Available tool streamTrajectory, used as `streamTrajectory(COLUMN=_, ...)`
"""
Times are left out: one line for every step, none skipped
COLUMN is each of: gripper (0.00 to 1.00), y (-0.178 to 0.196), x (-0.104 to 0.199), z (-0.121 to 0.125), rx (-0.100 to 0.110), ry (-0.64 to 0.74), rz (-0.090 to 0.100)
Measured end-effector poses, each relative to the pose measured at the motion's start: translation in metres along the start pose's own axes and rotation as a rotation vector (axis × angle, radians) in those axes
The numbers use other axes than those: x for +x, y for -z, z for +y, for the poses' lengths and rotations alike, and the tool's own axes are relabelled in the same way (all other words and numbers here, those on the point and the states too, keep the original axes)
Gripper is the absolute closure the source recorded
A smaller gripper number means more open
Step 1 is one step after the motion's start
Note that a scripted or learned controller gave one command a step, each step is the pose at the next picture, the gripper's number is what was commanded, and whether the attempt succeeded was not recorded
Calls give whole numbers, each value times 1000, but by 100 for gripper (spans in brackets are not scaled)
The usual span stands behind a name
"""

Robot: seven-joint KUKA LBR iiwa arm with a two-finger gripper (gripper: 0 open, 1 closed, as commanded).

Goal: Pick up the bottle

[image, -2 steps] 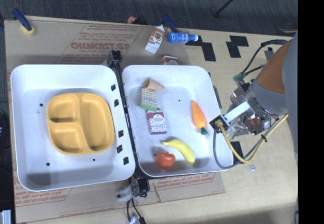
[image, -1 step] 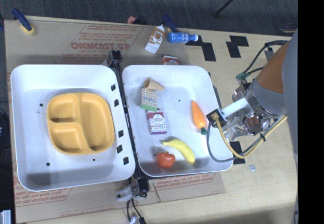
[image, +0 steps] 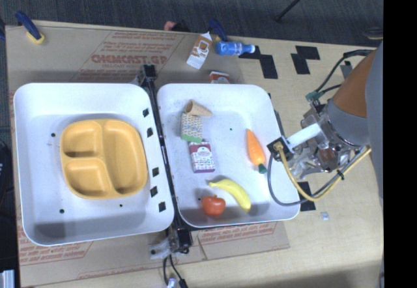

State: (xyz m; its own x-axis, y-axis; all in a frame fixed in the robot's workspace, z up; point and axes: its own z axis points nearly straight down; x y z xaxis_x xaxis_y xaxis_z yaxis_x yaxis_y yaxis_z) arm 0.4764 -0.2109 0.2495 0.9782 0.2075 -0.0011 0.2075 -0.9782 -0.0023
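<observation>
Lying nearest the camera in the right-hand shallow white plastic bin [image: 277, 107] are a small red tomato [image: 213, 204] and a curved yellow banana [image: 232, 192], touching each other. Farther back in that bin sit a maroon carton [image: 203, 156], an orange carrot [image: 255, 147] and a patterned paper carton [image: 192, 122]. Left of that bin, the second bin [image: 26, 169] holds a yellow divided tray [image: 103, 157]. Just right of it hangs the gripper [image: 314, 158]; whether it is clenched cannot be told. Beyond its far rim, on the cardboard, lies the small blue plastic bottle [image: 233, 48].
</observation>
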Motion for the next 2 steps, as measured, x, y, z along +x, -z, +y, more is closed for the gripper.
streamTrajectory(gripper=100, y=10, x=0, z=0, rx=-1, ry=21, rz=1)
streamTrajectory(gripper=100, y=-4, x=0, z=-1, rx=4, ry=1, rz=-3)
